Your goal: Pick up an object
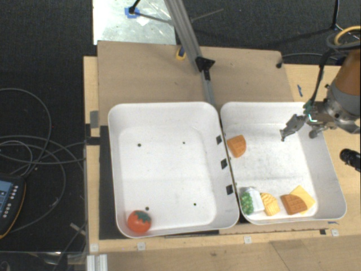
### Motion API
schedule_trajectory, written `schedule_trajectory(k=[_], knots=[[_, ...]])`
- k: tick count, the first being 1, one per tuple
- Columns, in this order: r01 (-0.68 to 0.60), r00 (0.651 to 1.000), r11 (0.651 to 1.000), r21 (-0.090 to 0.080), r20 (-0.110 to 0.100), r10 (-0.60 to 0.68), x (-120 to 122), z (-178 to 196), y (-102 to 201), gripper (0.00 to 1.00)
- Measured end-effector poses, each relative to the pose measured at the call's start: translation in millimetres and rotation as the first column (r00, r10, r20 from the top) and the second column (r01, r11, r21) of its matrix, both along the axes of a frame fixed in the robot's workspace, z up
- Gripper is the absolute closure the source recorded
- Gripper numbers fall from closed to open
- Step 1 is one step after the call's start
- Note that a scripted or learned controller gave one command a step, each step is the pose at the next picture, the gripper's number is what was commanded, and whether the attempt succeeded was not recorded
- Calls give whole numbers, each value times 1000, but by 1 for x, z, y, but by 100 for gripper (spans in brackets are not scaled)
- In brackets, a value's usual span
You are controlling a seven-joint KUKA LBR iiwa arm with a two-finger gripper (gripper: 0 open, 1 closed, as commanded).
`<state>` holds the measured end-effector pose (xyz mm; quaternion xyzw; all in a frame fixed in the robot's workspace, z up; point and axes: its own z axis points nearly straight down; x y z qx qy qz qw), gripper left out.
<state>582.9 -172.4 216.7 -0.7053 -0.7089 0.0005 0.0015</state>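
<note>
Overhead, claw [300, 127] above the right bin [334, 176], nothing between its fingers.

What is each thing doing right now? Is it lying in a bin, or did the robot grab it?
tomato: lying in the left bin's near corner, not grabbed
orange piece: lying by the right bin's left wall
green and white item: lying at the right bin's near edge
yellow-orange pieces: lying beside it
pincer: above the right bin, holding nothing
</note>
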Motion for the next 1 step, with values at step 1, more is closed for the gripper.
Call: schedule_trajectory(k=[1], knots=[[0, 1000, 1000, -1, 4, 0, 1, 2, 0, 0]])
